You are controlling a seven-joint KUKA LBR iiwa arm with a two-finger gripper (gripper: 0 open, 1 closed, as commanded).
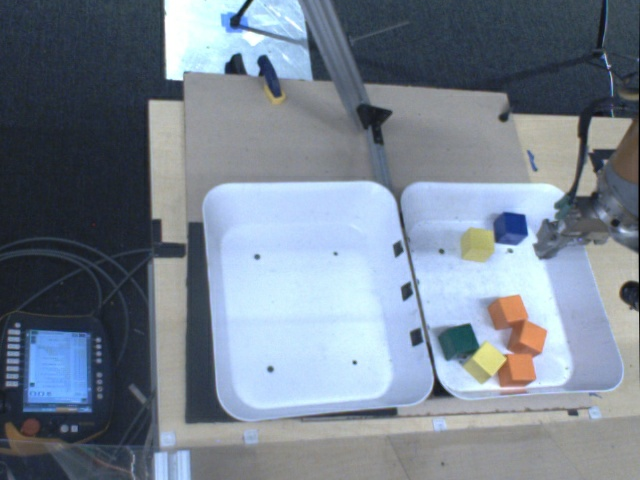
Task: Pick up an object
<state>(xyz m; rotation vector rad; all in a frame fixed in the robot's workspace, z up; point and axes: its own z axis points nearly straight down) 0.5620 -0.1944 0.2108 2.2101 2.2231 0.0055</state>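
Blue cube (510, 227) sits square, no long axis, beside the claw (548, 240); its opening can't be told.

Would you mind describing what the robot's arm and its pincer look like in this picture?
The pincer is a small grey metal piece with a dull sheen, at the end of a thicker grey wrist. Above the wrist sits an orange band. A thin dark cable arcs beside the arm down toward the wrist.
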